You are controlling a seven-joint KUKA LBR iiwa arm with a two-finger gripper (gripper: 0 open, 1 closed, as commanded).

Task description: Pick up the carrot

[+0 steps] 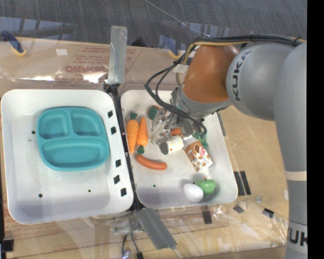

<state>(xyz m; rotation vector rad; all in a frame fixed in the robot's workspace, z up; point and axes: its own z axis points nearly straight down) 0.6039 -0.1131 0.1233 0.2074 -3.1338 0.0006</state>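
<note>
Cardboard (pixel 70 63) under bins (pixel 16 144) (grey carpet (pixel 70 4) beyond).

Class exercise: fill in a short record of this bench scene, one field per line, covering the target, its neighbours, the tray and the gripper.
target: carrot, right bin, near its left wall
beside target: second carrot, touching it
below them: sausage
left bin: teal divided tray
gripper: over right bin, right of the carrots, holding nothing visible
</note>
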